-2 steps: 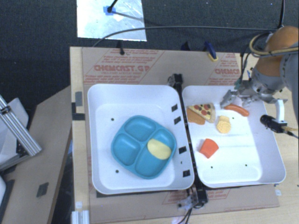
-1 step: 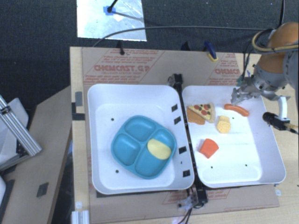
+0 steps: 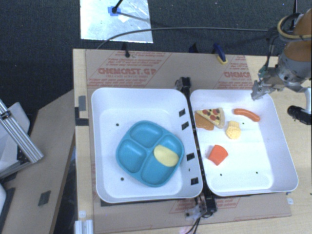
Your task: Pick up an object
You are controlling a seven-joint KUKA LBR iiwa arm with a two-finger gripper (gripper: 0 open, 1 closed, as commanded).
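While its finger state cannot be told, the grey two-finger gripper is poised just above-right of the slim red-orange toy sausage, lying crosswise below it.

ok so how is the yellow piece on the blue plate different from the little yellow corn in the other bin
The yellow piece is a smooth, plain oval, while the corn is blockier, with a ridged, kernelled surface. The yellow piece looks larger than the corn. The yellow piece lies in a compartment of the blue plate in the left bin; the corn lies straight on the floor of the right bin. Both are yellow toy foods, lying apart from the gripper.
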